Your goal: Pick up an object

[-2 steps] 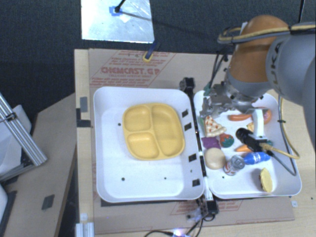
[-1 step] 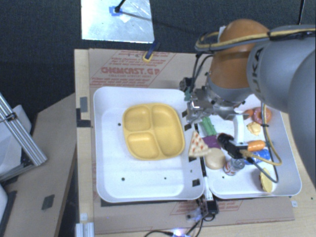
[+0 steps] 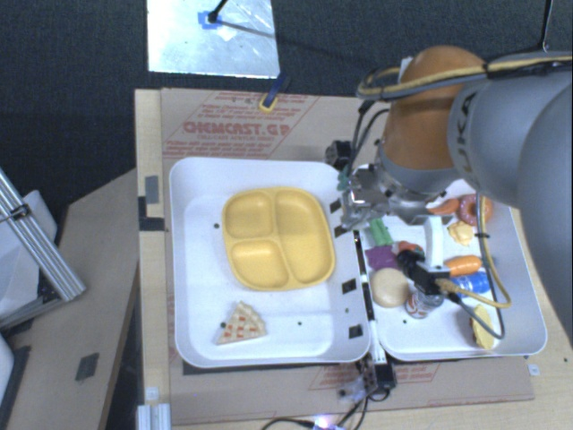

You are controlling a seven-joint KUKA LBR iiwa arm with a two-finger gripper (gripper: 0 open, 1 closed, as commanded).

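Observation:
My gripper (image 3: 356,206) hangs low over the near-left part of the right bin (image 3: 524,330), close to the wall between the two bins. Just below it lie a green piece (image 3: 380,233) and a purple piece (image 3: 380,258). A beige round bun (image 3: 389,288) sits in front of those. Further right are an orange carrot (image 3: 464,264), a blue piece (image 3: 474,283), a brown donut (image 3: 468,210) and a yellow banana (image 3: 483,328). I see nothing held in the gripper.
The left bin (image 3: 192,267) holds a yellow divided plate (image 3: 276,238) and a pizza slice (image 3: 240,323). The grey arm and its orange band (image 3: 430,106) cover the back of the right bin. A shiny sheet (image 3: 211,25) lies beyond the bench.

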